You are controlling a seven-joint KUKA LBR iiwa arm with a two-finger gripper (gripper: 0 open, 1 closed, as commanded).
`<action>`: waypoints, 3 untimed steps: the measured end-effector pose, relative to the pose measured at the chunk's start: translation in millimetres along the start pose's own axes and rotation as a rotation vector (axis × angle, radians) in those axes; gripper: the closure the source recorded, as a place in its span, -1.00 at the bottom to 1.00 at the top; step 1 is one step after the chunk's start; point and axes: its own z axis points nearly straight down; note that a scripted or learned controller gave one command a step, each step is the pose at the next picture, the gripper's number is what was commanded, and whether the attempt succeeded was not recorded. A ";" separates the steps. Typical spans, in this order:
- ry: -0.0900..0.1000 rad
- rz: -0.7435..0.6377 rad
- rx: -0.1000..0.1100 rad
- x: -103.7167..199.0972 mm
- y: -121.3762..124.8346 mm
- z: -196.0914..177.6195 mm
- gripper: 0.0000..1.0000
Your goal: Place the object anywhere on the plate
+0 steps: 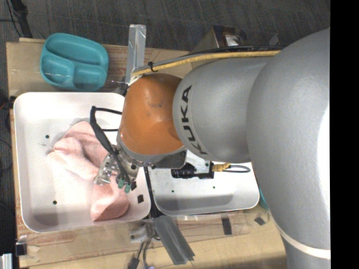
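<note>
- The gripper [115, 175] hung low over the pink cloth [84, 150] in the left bin [28, 167], right at the cloth's right-hand edge. How far it was parted, I couldn't tell; the metal tips and green bits were a tangle from up there, and nothing showed between them.
- The cloth lay crumpled across the middle of that bin, one lobe reaching toward the near right corner. That looked to be the object.
- The plate [74, 60], a teal divided one, sat outside the bins, on the bench [118, 58] beyond the left bin's far-left corner. Well apart from the cloth.
- My call: the grab wasn't made yet. To do it well, pinch a raised fold rather than flat fabric, lift clear of the bin wall, and carry it with the trailing end off the rim.
- The grey arm [241, 111] with its orange band [150, 116] covered most of the right bin [207, 200].
- Bins white and smooth; bench wooden; dark floor behind.
</note>
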 end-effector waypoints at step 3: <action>0.005 -0.284 0.003 -4.7 -14.6 49.4 1.00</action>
